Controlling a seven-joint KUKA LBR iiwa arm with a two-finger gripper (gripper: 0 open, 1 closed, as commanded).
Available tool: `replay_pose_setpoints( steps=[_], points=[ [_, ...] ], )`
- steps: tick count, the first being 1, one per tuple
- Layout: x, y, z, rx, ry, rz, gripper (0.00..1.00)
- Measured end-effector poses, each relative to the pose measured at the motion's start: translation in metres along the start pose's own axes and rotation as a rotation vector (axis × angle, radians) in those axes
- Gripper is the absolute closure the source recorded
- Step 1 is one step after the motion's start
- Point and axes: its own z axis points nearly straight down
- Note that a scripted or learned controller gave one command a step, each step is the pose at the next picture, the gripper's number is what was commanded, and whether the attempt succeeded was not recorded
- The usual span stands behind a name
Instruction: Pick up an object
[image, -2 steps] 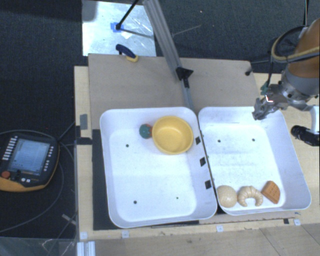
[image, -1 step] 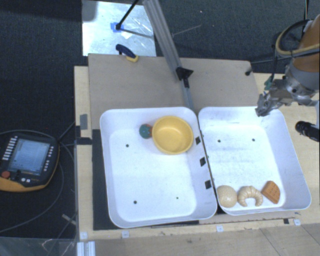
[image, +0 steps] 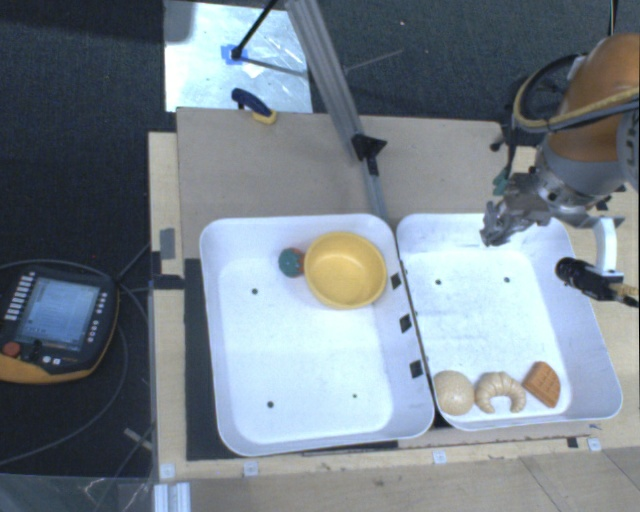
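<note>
Bread roll (image: 453, 392), croissant (image: 501, 391) and waffle-like orange piece (image: 542, 383) lined up along the near wall of the right bin (image: 590, 345), well below the hand (image: 497, 232) and far from it; roll and croissant touching, orange piece just beside the croissant. Nothing between the fingers as far as visible; whether open or closed, cannot tell from this angle. Hand poised over the far edge of the right bin, pointing down, apart from every item. Grey arm (image: 575, 160) with orange band reaching in from the right, above and behind the hand. Off to the hand's left, in the left bin (image: 240, 400): yellow bowl (image: 345, 269) near the far right corner, small teal ball (image: 290, 262) touching or just beside the bowl's left rim. Both bins side by side on the tan worktop (image: 430, 160). Farther left, off the worktop, a control pendant (image: 55, 320) with screen.
</note>
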Motion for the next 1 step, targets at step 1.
replay_pose_setpoints(
  steps=[1],
  points=[
    [0.0502,-0.0067,-0.0080,-0.002,0.000,-0.001,1.00]
  ],
)
